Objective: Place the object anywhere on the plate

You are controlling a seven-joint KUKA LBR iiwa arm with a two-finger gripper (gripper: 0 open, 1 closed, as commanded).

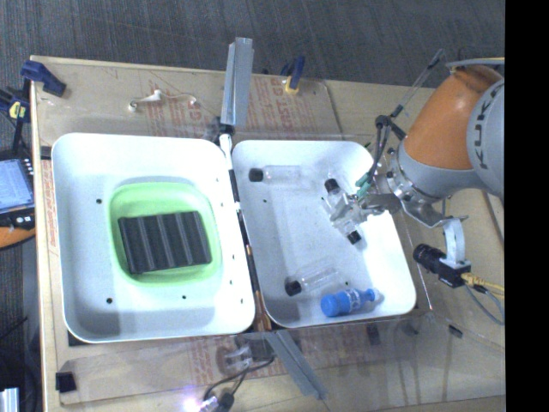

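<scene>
The pincer (347, 211) is seen low in the right bin (283, 239), toward its right wall, w/ the grey arm (446, 144) and orange band reaching in from the right. Whether the pincer is clenched or released can't be told; a small clear bottle w/ dark cap (336, 197) is seen right at its tip, but a grasp can't be confirmed. A dark cap (354, 238) lies just below the pincer. Rel. to the right bin: a clear bottle w/ black cap (276, 175) is lying near its upper left corner; another clear bottle w/ black cap (310, 281) is lying toward its lower edge; a blue bottle (347, 301) is lying just beside that one, near the lower right corner. The left bin (77, 230) sits touching the right bin's left side, and a green plate (163, 200) is resting in its middle, w/ a dark ribbed block (163, 240) lying on the plate. Both bins are carried on the worktop (120, 93); blue clamps (294, 71) are seen at the worktop's far edge above the right bin.
</scene>
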